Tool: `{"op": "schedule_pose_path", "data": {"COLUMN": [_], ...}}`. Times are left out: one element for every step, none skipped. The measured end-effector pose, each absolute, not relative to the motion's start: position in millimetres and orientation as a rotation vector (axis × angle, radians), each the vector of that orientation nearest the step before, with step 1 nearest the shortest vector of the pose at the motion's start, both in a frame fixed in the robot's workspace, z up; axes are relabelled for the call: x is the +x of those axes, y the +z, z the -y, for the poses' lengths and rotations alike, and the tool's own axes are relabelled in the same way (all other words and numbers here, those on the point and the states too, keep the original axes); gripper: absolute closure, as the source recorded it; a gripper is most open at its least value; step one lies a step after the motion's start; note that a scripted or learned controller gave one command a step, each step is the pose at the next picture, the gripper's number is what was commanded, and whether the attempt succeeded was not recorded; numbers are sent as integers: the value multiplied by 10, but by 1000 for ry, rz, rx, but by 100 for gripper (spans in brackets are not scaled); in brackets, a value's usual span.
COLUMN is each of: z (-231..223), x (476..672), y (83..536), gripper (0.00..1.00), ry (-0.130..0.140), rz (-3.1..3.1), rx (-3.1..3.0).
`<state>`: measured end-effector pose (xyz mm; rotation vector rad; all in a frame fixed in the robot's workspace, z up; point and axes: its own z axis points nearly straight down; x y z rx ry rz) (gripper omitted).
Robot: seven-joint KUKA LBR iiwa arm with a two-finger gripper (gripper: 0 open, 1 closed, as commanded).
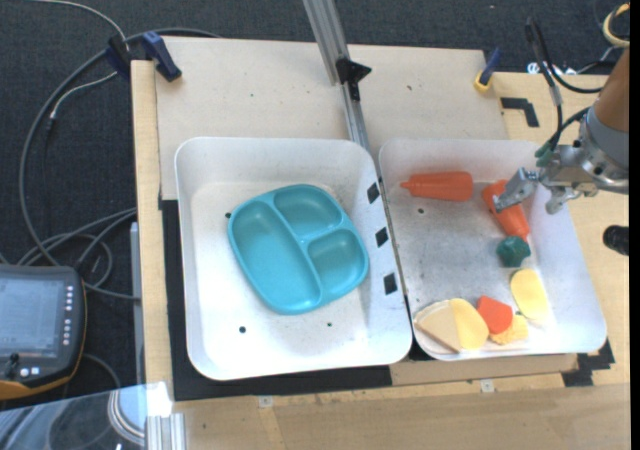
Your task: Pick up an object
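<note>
1. My claw [535, 188] hangs over the right white plastic bin [440, 248], at its far right rim; I cannot tell its state.
2. Nothing is lifted yet: the small orange carrot-shaped toy [514, 218] lies on that bin's floor, just beside my claw.
3. Grasping and raising remain.

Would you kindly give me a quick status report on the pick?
Gripper over right bin, by orange piece. Nothing seen held. Green piece close below.
</note>
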<state>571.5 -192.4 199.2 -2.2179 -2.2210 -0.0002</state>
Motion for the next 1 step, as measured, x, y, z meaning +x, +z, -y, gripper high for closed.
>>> {"op": "schedule_pose_path", "data": {"z": [1924], "x": [5716], "y": [1993], "gripper": [0], "ry": [0], "rz": [2221], "rx": [-2218]}}
